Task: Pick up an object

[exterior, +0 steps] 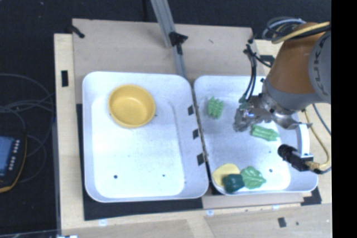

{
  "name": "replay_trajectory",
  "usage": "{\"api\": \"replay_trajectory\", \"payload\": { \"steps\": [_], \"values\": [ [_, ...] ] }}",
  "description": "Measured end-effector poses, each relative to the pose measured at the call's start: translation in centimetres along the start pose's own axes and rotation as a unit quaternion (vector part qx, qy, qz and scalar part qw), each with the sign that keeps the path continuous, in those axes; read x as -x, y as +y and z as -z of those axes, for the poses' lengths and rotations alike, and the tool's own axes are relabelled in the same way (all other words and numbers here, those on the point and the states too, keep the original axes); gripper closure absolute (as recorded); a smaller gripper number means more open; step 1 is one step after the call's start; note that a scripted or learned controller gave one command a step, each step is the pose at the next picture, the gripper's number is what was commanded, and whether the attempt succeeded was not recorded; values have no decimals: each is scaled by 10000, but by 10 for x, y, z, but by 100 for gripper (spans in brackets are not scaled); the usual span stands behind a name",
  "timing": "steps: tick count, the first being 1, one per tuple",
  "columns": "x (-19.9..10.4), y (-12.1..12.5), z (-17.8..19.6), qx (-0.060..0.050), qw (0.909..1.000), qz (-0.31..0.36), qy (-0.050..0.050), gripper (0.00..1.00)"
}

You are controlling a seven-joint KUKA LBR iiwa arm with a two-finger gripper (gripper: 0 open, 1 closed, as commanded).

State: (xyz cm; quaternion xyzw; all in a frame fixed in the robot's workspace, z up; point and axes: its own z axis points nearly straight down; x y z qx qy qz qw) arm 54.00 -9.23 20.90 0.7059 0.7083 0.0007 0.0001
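The gripper (244, 119) hangs low in the right bin (223, 89), just beside a light green piece (264, 132); whether its fingers are apart cannot be told. A yellow bowl (132, 106) sits in the left bin (139, 175).

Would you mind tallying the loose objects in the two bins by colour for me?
Yellow: 2, the bowl in the left bin and a flat yellow piece in the right bin.
Light green: 3, one near the divider, one by the gripper, one at the near edge.
Dark teal: 1, a block.
Total: 6.
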Motion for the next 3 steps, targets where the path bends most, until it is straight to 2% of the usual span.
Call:
{"api": "replay_trajectory", "payload": {
  "steps": [1, 3],
  "values": [
    [-48, 7, 16, 5, 10000, 5, 1, 100],
    [-157, 21, 10, -5, 10000, 6, 1, 100]
  ]
}}
